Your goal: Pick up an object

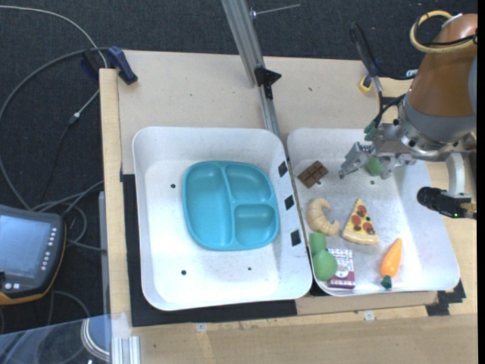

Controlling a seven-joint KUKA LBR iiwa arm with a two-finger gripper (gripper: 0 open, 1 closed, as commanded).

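Nearest lie the small carton and green toy at the right bin's seven o'clock, the carrot at five. Farther in sit pizza slice, croissant, chocolate. At twelve o'clock the gripper hangs, likely choosing a target; whether it is clenched or released I cannot tell.

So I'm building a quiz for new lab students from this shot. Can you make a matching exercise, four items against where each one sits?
Items:
1. blue divided plate
2. pizza slice
3. carrot
4. chocolate piece

Places:
A. right bin, near corner by the front edge
B. left bin, middle
C. right bin, far left part, near the divider
D. right bin, centre, beside the croissant

Pairs: 1-B, 2-D, 3-A, 4-C
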